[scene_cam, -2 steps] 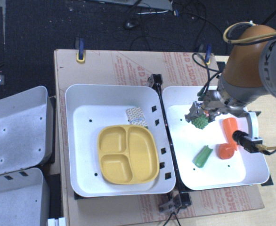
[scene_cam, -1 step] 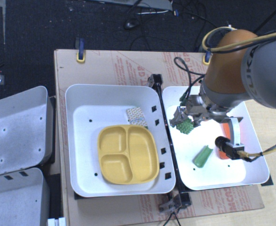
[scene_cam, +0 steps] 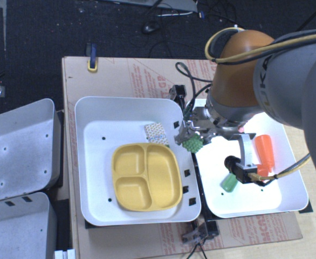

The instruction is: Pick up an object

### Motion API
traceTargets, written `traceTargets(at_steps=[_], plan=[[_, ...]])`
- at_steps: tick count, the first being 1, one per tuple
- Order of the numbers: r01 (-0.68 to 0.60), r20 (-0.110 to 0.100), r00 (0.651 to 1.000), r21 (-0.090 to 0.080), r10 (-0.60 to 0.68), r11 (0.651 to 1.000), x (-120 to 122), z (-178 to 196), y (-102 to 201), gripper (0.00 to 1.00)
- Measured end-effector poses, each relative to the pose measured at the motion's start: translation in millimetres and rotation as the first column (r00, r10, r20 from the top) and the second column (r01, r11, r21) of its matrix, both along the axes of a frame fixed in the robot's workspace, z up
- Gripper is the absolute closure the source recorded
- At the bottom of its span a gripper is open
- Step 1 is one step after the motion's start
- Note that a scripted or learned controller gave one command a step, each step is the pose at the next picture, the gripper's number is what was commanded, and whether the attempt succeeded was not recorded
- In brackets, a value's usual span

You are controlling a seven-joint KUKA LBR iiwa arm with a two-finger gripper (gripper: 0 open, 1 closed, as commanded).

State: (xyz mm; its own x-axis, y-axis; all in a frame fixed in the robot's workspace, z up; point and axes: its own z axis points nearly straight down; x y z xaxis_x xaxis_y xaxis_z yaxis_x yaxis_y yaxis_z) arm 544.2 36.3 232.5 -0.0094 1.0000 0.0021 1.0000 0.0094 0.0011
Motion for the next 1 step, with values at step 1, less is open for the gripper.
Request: traceTargets(at_steps=[1], plan=[[0.001, 0.0, 1.0, -0.001, -0.001, 1.0, 3.5, 8.1, 50.3, 1.0]])
